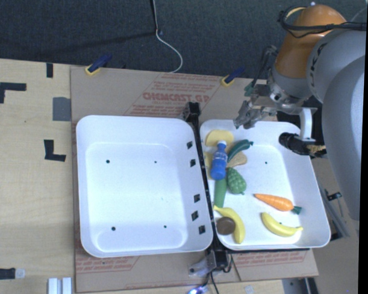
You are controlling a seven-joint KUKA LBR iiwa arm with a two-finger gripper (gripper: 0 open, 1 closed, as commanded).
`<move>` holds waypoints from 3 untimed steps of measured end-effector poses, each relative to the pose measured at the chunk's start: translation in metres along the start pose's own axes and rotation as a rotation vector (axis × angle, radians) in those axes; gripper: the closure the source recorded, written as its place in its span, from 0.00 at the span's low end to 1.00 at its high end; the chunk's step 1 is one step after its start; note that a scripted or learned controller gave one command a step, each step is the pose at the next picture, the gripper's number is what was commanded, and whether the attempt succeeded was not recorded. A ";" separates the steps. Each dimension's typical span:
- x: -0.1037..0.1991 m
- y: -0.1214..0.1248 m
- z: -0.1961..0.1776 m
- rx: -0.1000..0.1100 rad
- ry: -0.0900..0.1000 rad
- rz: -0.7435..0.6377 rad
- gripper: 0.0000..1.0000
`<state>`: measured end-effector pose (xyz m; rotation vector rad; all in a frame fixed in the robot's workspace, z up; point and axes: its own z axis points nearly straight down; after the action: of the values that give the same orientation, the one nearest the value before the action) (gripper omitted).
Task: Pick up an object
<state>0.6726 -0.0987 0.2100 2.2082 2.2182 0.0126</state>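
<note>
Approach step: the gripper (247, 119) hovers over the right bin's (309, 196) far rim, nothing between its fingers, jaw state unclear; next it must descend onto the bottle (219, 161)

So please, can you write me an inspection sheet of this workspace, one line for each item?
Surface: bench with cardboard sheet under two white bins.
Left bin: no objects seen inside.
Right bin: holds all the toy items.
Job's things: blue bottle, carrot, two bananas, green vegetable, all loose.
Clutter: brown round piece beside a banana.
Hand: hand above the right bin's far rim, holding nothing visible.
Cables: thin white wire on the dark backdrop.
Surroundings: black tape marks on bench; blue clamps on the cardboard's far edge.
</note>
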 end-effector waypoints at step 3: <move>0.156 0.000 -0.245 -0.005 0.006 -0.004 1.00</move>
<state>0.6689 0.0582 0.4550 2.2037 2.2234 0.0242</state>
